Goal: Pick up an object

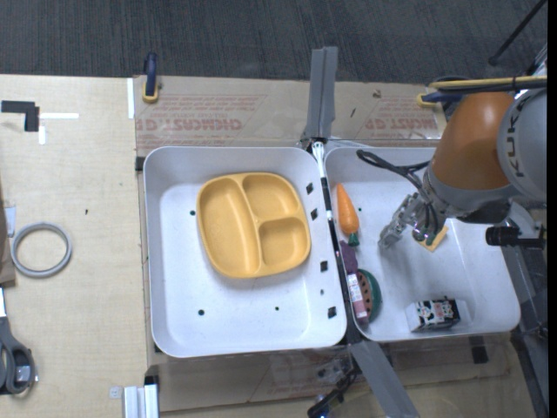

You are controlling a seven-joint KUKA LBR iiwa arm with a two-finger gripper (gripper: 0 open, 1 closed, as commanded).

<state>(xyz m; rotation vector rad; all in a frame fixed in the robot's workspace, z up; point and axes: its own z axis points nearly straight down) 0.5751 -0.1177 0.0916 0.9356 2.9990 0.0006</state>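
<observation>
Pincer [409,225] right of carrot [347,211].

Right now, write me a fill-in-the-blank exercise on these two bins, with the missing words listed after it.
1. The yellow divided plate lies in the ____ bin of the view.
2. The orange carrot lies against the right bin's ____ wall.
3. The plate has ____ compartments.
4. The hand hangs over the ____ bin.

Missing words: left; left; three; right
</observation>
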